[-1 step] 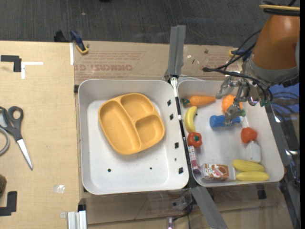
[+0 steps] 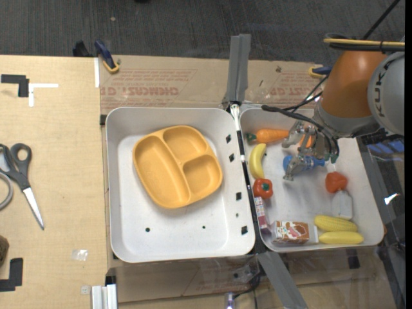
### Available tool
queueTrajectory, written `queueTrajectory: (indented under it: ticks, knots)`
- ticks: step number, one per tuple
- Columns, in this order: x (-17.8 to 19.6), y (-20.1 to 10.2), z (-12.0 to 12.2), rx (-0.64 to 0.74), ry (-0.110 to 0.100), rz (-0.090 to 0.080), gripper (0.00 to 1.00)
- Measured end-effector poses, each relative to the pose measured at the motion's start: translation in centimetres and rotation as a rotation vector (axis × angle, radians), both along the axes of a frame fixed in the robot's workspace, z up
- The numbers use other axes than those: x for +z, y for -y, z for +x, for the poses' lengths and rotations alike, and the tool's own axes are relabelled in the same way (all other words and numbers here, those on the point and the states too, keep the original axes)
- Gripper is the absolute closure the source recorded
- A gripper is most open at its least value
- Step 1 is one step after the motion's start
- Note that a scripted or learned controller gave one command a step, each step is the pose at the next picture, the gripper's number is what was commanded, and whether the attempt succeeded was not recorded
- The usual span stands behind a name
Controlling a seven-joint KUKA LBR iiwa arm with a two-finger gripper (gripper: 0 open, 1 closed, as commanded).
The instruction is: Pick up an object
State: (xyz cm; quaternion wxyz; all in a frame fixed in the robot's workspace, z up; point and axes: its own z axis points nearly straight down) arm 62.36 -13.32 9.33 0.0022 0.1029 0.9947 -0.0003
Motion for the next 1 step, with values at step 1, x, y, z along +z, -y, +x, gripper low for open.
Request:
queueTrajectory:
  ticks: [1]
  knots:
    - [-0.27, -2.85, 1.63, -0.130, -0.018, -0.006, 0.00]
